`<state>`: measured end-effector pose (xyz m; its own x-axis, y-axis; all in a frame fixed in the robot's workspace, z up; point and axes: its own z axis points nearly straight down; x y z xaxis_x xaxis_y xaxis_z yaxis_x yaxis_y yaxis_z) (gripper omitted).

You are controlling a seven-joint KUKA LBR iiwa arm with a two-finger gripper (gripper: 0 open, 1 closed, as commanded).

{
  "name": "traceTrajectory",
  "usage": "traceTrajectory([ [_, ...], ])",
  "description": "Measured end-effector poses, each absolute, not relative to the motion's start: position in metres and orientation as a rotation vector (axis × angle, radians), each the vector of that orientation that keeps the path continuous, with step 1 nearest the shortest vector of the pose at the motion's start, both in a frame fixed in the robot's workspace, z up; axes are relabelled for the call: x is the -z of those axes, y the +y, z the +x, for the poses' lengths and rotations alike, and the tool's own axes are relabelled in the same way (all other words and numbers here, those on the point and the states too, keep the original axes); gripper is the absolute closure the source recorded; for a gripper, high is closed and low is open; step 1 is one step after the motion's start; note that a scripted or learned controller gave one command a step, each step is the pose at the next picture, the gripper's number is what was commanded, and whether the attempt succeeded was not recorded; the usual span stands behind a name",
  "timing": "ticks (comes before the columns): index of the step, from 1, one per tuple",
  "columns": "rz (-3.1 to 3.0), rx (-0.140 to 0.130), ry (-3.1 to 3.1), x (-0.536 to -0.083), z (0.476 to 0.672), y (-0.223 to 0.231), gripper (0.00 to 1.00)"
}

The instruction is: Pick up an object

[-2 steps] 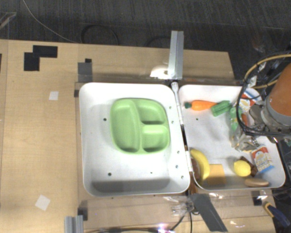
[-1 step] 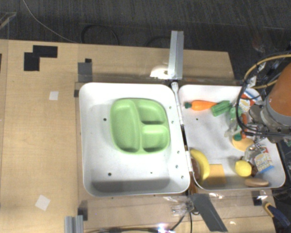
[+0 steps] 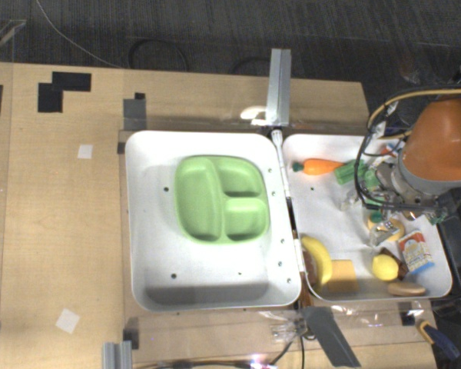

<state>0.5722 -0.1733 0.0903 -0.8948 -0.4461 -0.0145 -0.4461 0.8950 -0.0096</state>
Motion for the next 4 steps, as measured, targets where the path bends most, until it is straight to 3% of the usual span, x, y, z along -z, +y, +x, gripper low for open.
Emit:
traceTrajectory([
  [1,-0.514,0.008,3.082,-0.090,0.516,-0.197,0.00],
  [2,-0.414,0.010,3.093,-0.091,0.505,-0.142,0.00],
  [3,-0.764,0.008,3.036,-0.092,0.496,-0.173,0.00],
  [4,-0.740,0.011,3.038,-0.091,0.529,-0.172,0.00],
])
